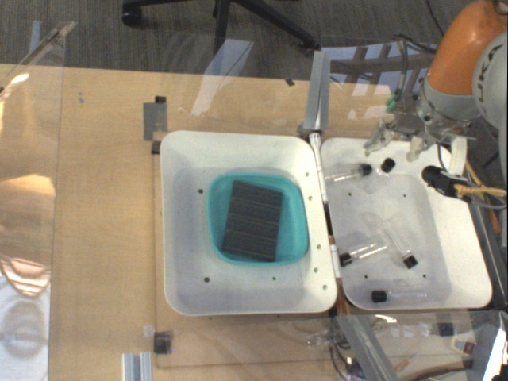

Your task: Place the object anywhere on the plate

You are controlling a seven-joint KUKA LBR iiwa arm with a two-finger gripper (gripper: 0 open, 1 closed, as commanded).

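Observation:
A dark grey ribbed block (253,220) lies flat on the teal plate (297,237), which sits in the middle of the left bin (182,213). My gripper (397,142) hangs over the far edge of the right bin (456,284), well to the right of the plate. Its two fingers are spread apart with nothing between them. The grey and orange arm (468,54) comes in from the upper right.
Several clear tubes with black caps lie in the right bin, one (349,175) just below the gripper, another (363,252) near the middle. A small black cap (387,165) sits under the gripper. A metal post (317,94) rises behind the divider between the bins.

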